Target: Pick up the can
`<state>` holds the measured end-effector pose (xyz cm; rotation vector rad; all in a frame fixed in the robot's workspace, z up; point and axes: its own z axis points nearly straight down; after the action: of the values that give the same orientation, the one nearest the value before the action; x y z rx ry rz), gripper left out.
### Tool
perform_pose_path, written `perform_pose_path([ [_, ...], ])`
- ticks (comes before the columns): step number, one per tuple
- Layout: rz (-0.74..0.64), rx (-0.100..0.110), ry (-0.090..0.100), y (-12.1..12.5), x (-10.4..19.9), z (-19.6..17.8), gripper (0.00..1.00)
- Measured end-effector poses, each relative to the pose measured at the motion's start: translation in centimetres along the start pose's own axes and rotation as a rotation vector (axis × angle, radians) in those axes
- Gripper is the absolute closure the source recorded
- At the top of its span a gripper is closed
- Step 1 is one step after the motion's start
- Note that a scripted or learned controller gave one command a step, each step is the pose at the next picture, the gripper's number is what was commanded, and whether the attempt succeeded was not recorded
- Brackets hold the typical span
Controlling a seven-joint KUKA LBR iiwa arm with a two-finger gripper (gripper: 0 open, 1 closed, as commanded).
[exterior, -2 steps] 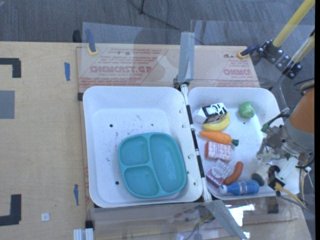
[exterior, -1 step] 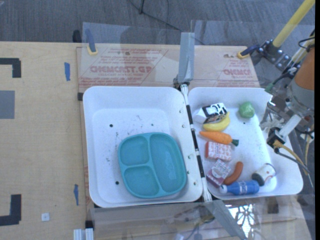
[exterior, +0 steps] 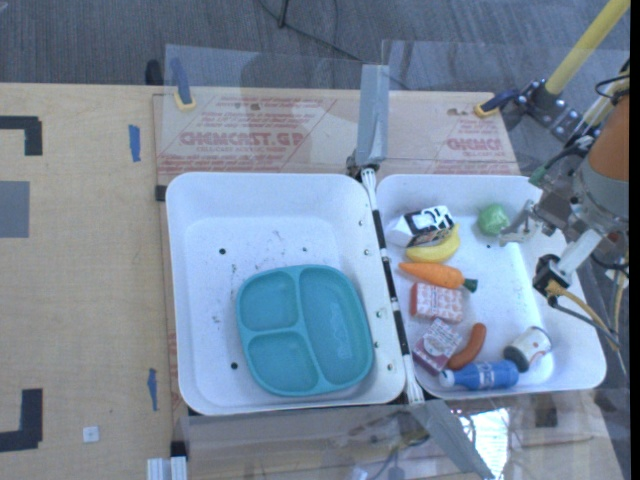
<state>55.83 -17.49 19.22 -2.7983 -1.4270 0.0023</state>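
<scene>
On a pale wooden bench [exterior: 80, 268] set over grey carpet [exterior: 120, 8], the can [exterior: 527, 347] is seen lying at five o'clock in the right bin [exterior: 585, 368], while the gripper [exterior: 530, 223] is held at three o'clock, its jaw state not discernible.

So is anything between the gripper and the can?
Nothing visible. The gripper sits by the right bin's far edge near the green ball; the can lies at the near corner, bare floor between.
</scene>
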Motion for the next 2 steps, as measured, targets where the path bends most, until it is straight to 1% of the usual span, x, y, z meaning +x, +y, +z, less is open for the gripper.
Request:
perform_pose_path([
  [1, 0.116, 0.002, 0.005, -3.25, -5.68, 9.92, 0.0],
  [2, 0.12, 0.002, 0.002, -3.21, -5.87, 9.02, 1.0],
])
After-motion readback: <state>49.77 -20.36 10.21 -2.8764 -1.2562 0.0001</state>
